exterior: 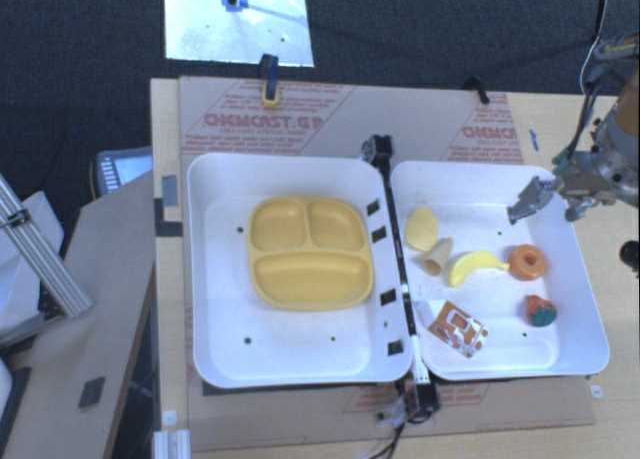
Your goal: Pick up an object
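Observation:
The right bin (500, 177) holds several small toys: a pale yellow piece (422, 227), a tan cone-like piece (436, 259), a yellow banana (474, 265), an orange ring-shaped piece (527, 262), a red and green piece (541, 312) and a brown and white patterned packet (458, 329). My gripper (550, 202) hangs over the bin's far right part, above and behind the orange ring. Its two grey fingers stand apart with nothing between them.
The left bin (215, 247) bears a yellow three-compartment tray (308, 252). A black divider strip (395, 247) runs between the bins. A shiny metal sheet (238, 7) lies beyond the bench. An aluminium rail (35, 247) stands at far left.

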Tool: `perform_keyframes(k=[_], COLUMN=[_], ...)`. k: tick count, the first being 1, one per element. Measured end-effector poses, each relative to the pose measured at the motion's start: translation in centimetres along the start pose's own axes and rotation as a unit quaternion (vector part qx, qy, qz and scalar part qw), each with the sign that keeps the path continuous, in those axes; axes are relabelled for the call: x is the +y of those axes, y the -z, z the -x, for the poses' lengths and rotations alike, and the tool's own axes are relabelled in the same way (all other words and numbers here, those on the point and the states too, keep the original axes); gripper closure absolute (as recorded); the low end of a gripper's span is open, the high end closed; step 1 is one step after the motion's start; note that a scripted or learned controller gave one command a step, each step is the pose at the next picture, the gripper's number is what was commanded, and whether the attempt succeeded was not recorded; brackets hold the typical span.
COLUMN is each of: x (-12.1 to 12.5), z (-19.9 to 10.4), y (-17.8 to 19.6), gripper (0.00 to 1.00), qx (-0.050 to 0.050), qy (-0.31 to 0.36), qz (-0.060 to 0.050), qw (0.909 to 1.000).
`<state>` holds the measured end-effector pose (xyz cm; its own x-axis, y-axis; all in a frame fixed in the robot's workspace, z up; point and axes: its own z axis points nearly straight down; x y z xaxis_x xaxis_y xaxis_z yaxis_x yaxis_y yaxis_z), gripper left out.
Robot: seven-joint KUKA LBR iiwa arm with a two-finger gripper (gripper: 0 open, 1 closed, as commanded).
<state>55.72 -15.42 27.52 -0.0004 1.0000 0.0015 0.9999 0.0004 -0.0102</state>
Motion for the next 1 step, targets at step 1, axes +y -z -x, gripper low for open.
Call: perform_keyframes(k=[1], x=[0.18], z=[-0.05], y=[0.65], gripper=[0.00], qx=[-0.001], qy=[0.001], qz=[0.006], qw=[1.0000])
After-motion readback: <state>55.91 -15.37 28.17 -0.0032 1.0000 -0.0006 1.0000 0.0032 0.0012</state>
